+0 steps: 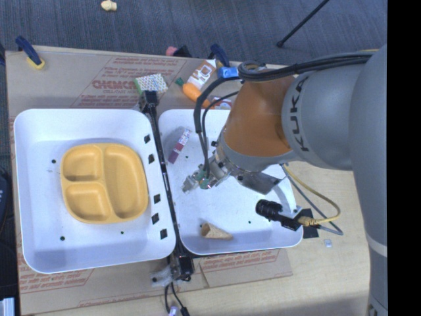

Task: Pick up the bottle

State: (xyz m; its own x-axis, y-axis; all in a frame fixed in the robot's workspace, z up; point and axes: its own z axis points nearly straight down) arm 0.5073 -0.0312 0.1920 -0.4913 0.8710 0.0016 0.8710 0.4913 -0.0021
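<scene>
From above, the grey arm [329, 110] reaches in from the right and bends down over the right bin [263, 239], its orange band [260, 120] covering much of that bin's upper half. Below the band the wrist narrows to the gripper [197, 180], which points down and to the left and hangs low over the bin's floor near its left-centre. Its tips are small and blurred, so whether they stand wide or narrow cannot be told, and nothing can be seen between them.

The bottle [178, 145] lies on its side in the upper left part of the right bin, close to the divider between the bins and just up and left of the gripper, apart from it. It is small, with a dark purple body and a paler end. Its long axis runs steeply, leaning slightly, with the pale end up and to the right and the dark end down and to the left.

A tan wedge [215, 231] lies near the right bin's lower edge. The left bin [33, 242] holds a yellow divided plate [104, 182].
</scene>
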